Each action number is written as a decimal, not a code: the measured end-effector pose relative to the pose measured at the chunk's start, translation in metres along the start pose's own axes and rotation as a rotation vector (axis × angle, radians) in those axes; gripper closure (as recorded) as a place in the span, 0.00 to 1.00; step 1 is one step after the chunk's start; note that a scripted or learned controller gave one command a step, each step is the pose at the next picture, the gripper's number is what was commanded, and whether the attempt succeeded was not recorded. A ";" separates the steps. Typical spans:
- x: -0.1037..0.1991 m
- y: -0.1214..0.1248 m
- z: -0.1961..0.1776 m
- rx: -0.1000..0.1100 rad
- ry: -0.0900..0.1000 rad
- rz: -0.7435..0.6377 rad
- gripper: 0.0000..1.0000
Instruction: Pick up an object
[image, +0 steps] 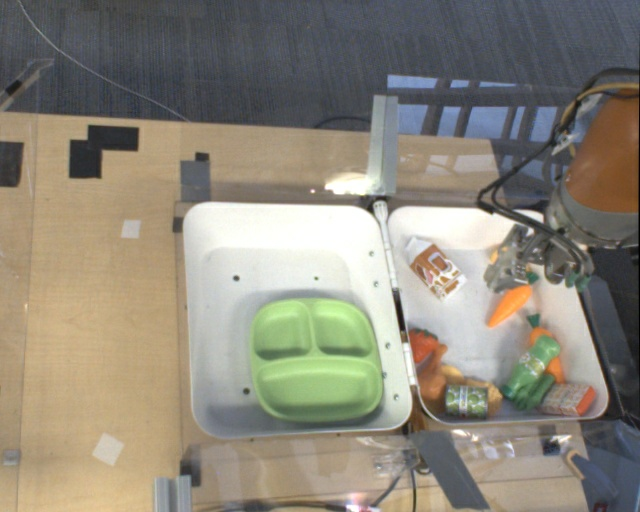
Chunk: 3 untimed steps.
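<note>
A grey robot arm with an orange band reaches in from the right over the right-hand white bin (590, 330); its tool (530, 268) hangs in the bin's upper right part, and whether its two prongs stand apart or together cannot be told from this slanted view, since dark cabling and metal parts blur into each other there.

The likeliest thing to pick is a toy carrot (509, 306); it lies just below the tool, touching or nearly touching it, and nothing shows clamped in the tool. The carrot's long axis runs on a diagonal, its thick end up toward the tool and its tip pointing down and left; a grasp would probably need to close across that diagonal.

Taking the carrot as landmark: a small brown and white packet (437, 272) lies to its left, apart from it, with bare bin floor between; a green toy bottle (531, 370) lies below and slightly right, near it; a green can (466, 400) and a red vegetable (424, 350) lie farther down and left, crowded along the bin's lower edge.

Left of the carrot's bin sits the second white bin (215, 260), holding a green divided plate (315, 358); both bins rest on a pale wooden surface (90, 330).
</note>
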<state>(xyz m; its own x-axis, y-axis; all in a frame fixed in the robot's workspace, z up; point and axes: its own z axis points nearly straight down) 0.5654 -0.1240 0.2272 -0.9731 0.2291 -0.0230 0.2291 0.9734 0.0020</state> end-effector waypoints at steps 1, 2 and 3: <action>-0.078 0.037 -0.051 0.000 0.008 0.110 1.00; -0.080 0.038 -0.064 -0.001 -0.002 0.105 1.00; -0.083 0.040 -0.078 -0.003 -0.013 0.099 1.00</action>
<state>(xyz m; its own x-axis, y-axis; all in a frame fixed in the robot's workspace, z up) 0.6530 -0.1041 0.3071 -0.9454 0.3239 -0.0354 0.3238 0.9461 0.0080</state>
